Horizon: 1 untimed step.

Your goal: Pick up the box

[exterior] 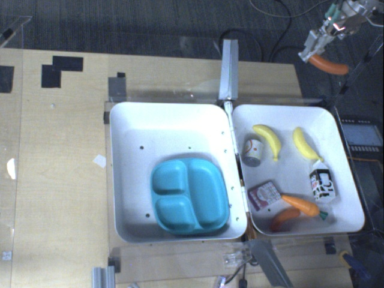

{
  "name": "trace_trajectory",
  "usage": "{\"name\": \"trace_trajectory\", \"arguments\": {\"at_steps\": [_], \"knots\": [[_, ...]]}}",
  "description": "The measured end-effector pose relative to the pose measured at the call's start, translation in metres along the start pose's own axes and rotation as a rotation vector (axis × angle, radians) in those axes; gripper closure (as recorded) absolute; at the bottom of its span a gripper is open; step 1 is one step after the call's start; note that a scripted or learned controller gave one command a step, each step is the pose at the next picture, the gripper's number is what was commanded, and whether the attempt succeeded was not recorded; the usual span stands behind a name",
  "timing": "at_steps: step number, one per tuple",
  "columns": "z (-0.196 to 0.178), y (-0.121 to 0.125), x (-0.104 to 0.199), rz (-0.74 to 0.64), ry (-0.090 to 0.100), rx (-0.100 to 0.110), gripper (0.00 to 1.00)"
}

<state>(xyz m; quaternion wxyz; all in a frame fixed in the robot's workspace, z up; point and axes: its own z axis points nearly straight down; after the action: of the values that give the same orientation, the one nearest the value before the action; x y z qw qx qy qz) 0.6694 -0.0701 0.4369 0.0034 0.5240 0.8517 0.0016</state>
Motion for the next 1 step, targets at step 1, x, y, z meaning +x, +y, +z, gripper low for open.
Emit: {"name": "trace_trajectory", "arguments": {"at_steps": [1], "knots": [[0.0001, 0.0037, 0.0075, -0.092, 0.000, 0.000, 1.00]]}}
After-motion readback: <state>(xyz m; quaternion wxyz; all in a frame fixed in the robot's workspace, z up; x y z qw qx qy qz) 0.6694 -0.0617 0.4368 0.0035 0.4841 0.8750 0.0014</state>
